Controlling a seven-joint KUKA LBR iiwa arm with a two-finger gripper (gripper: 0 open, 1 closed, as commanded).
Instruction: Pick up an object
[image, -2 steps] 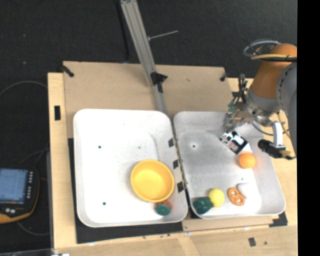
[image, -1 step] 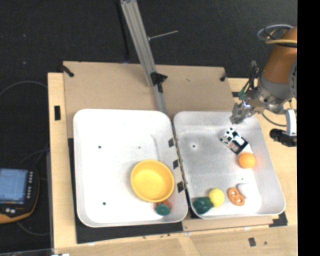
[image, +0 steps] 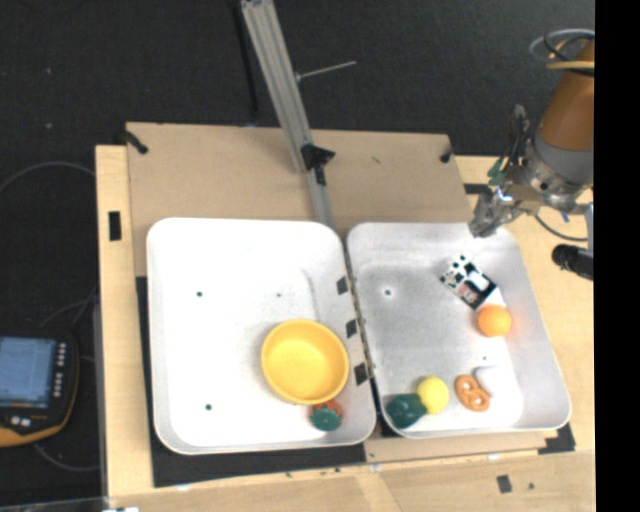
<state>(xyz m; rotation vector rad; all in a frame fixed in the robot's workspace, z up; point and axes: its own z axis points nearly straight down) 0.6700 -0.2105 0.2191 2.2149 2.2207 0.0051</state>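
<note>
My gripper (image: 487, 218) hangs over the far right corner of the right bin (image: 430, 250), above and a little behind the objects. Nothing shows between its fingers. Below it in the right bin lie a small black-and-white box (image: 469, 281) and an orange ball (image: 493, 321). Along the bin's near edge sit an orange pretzel-shaped piece (image: 472, 392), a yellow ball (image: 433, 394) and a dark green piece (image: 405, 409). In the left bin (image: 220, 270) a yellow bowl (image: 304, 361) stands near the front, with a small green and red item (image: 326, 416) just before it.
A grey metal pole (image: 285, 100) slants from the top down to the gap between the bins. A handheld pendant (image: 32, 388) lies off the bench at the left. Brown board (image: 380, 170) borders the bins at the back.
</note>
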